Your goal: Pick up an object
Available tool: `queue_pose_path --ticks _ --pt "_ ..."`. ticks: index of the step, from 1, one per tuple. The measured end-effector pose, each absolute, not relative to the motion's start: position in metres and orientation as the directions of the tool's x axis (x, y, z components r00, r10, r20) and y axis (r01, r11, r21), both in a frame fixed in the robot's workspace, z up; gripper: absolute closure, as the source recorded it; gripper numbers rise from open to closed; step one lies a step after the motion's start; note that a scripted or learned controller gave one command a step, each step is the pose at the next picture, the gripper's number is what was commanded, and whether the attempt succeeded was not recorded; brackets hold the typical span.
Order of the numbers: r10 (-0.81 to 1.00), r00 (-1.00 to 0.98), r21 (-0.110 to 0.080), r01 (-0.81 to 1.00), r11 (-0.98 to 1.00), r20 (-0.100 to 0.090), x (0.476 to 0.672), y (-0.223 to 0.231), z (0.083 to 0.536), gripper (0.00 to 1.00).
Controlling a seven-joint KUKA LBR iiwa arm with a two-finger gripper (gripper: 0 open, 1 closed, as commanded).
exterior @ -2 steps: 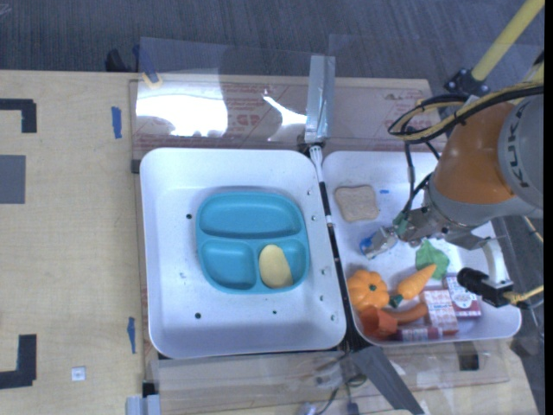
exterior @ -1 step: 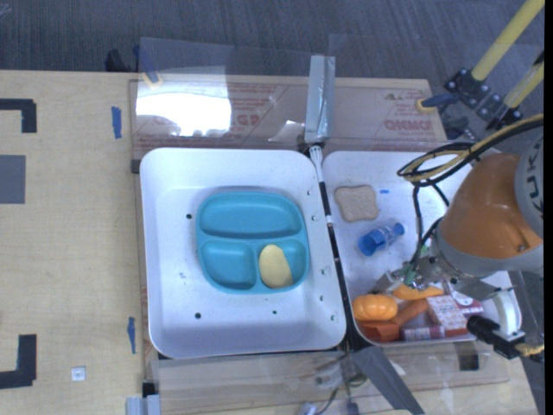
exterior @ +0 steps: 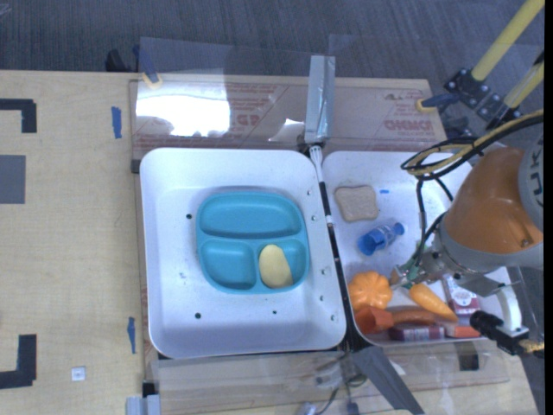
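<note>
The right bin (exterior: 393, 169) holds several toy items. Among them are a tan bread slice (exterior: 356, 202), a small blue bottle (exterior: 378, 237), an orange pumpkin-like piece (exterior: 370, 290), an orange carrot (exterior: 429, 301) and a reddish sausage (exterior: 413, 318). My gripper (exterior: 413, 275) hangs low over the bin's near right part, just above the carrot's upper end and right of the pumpkin piece. The wrist and the orange band (exterior: 492, 206) hide much of it. I see nothing clearly held.
The left bin (exterior: 173, 188) carries a blue divided plate (exterior: 251, 219) with a yellow oval item (exterior: 275, 266) in its lower right compartment. A white-and-pink packet (exterior: 462, 299) and a red piece (exterior: 367, 321) lie near the right bin's front wall. Black cables (exterior: 436, 158) loop above the arm.
</note>
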State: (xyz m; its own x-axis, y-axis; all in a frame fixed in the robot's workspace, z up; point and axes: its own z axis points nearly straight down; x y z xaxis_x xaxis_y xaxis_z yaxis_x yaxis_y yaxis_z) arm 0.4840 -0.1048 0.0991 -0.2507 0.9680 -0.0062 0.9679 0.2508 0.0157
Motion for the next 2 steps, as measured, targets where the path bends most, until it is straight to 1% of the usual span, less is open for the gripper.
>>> queue_pose_path --ticks 1,2 --pt "1.0 0.009 0.005 1.0 -0.009 0.0 0.558 -0.083 0.186 1.0" --pt "0.999 0.047 0.004 0.999 -0.047 0.002 0.55 -0.027 0.234 1.0"
